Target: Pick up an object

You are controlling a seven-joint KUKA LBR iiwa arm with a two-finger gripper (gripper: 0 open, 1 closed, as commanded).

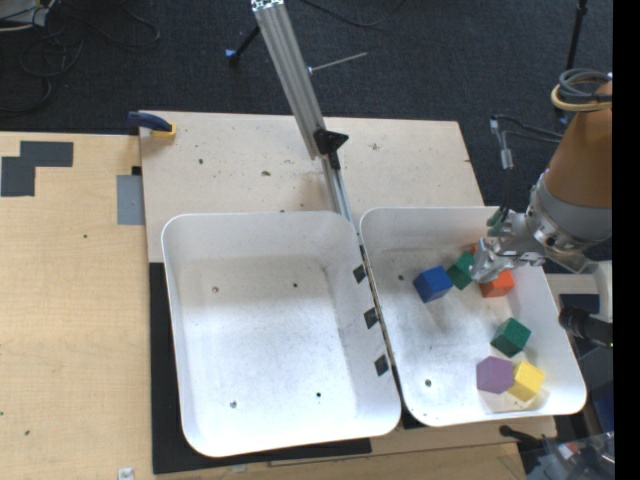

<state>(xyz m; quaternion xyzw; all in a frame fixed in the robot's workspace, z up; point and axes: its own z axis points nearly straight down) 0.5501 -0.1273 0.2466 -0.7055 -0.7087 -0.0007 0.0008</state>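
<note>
Camera view: the arm (585,168), grey with an orange band, comes in at 3 o'clock and bends down into the right bin (450,408). Its gripper (490,265) sits low in that bin's upper part, right beside an orange block (499,284) and a small green block (461,271); whether it touches either, and how its grasping end is set, I cannot tell, as the metal parts blur together there.

Just toward 9 o'clock of the small green block lies a blue block (432,284). Toward 5 o'clock of the gripper, apart from it, a darker green block (511,336) rests on the bin floor. Farther toward 6 o'clock, near the bin's lower corner, a purple block (493,375) and a yellow block (527,380) sit touching side by side.

The left bin (190,268) lies alongside, at 9 o'clock of the right one. Both rest on the counter (230,168). A slanted aluminium rail (293,73) rises toward 12 o'clock from the seam between the bins.
</note>
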